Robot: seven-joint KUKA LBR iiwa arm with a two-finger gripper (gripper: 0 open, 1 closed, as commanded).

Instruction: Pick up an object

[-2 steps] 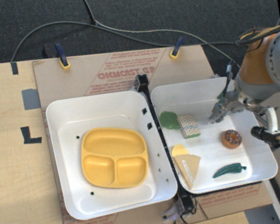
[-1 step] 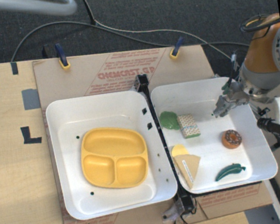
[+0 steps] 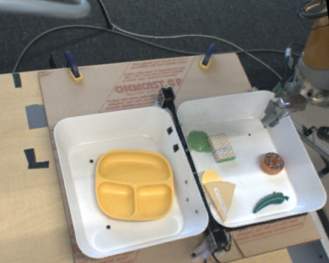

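Observation:
The right bin (image 3: 288,140) holds several small objects. A green rounded piece (image 3: 198,141) lies next to a pale patterned block (image 3: 221,147) near the bin's left wall. A brown doughnut (image 3: 272,163) sits at mid right, with a dark green pepper-like piece (image 3: 270,201) at the front. A yellow wedge (image 3: 218,193) rests at the front left. My gripper (image 3: 272,113) hangs over the bin's far right corner, above and behind the doughnut, with nothing seen in it.
The left bin (image 3: 72,172) carries a yellow divided plate (image 3: 135,184). A black divider (image 3: 182,149) runs between the bins. Cables (image 3: 137,34) trail across the back, and two clamps (image 3: 73,71) pin the cardboard underlay.

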